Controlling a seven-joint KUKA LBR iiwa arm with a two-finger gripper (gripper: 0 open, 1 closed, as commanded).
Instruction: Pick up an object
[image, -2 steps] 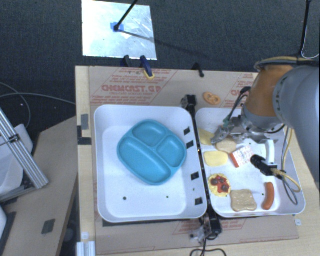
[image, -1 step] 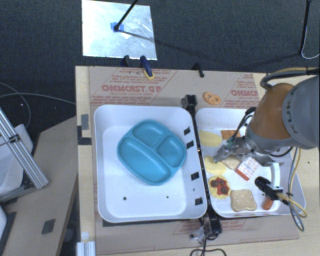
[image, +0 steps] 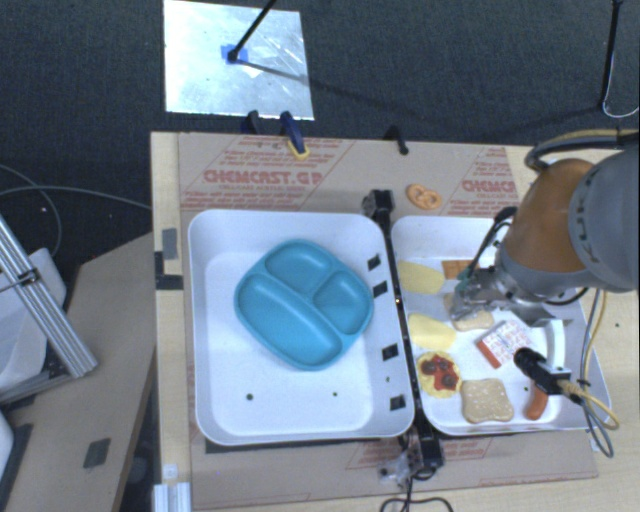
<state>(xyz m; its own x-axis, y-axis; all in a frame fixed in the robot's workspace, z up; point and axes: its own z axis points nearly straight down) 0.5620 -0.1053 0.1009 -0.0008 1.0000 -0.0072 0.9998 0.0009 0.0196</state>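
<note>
Toy food lies in the right bin (image: 570, 425): a yellow cheese slice (image: 420, 277), a second yellow slice (image: 432, 330), a small orange cracker (image: 455, 268), a red-topped pizza piece (image: 438, 372), a slice of toast (image: 487, 400), a red and white packet (image: 500, 343) and an orange sausage (image: 537, 403). My gripper (image: 468, 298) hangs low over the middle of this bin, between the two yellow slices. A pale tan piece (image: 474, 321) sits right under it, partly hidden. I see nothing clearly held.
The left bin (image: 215, 400) holds a blue divided plate (image: 303, 303). A pretzel-shaped toy (image: 424, 197) lies on the cardboard behind the right bin. The grey arm (image: 570, 225) covers that bin's right rear. Black clips line the wall between the bins.
</note>
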